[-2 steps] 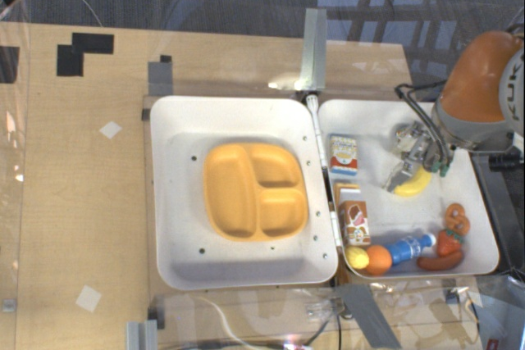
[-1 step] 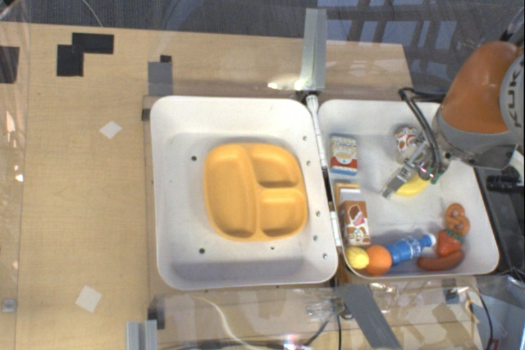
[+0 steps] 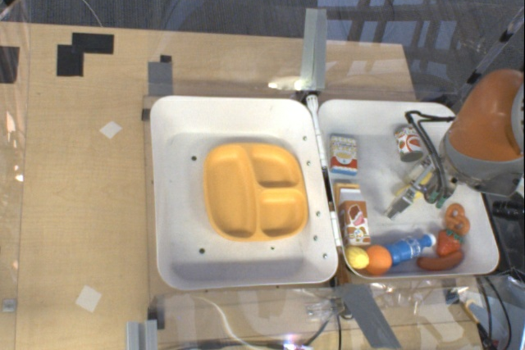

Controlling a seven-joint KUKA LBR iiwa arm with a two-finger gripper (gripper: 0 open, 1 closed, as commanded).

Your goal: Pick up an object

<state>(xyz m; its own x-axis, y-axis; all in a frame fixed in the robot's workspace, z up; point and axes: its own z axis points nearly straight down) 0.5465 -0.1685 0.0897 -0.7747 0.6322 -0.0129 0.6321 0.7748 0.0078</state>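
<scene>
My gripper (image 3: 404,197) hangs over the middle of the right bin (image 3: 385,176), open, with nothing between its fingers. It hovers above bare bin floor. To its left lie a white and red carton (image 3: 344,156) and a brown snack box (image 3: 354,222). A small red and white can (image 3: 407,142) sits behind it. Along the bin's front edge lie a lemon (image 3: 356,258), an orange (image 3: 378,259), a blue bottle (image 3: 409,247) and a red sausage (image 3: 440,261). A pretzel (image 3: 456,217) and a red strawberry-like piece (image 3: 449,242) lie at the right.
The left bin (image 3: 180,176) holds a yellow divided plate (image 3: 254,191). A metal divider post (image 3: 315,45) stands behind the seam between the bins. The arm's orange band (image 3: 488,123) overhangs the right bin's far right corner. Wooden bench surface stretches to the left.
</scene>
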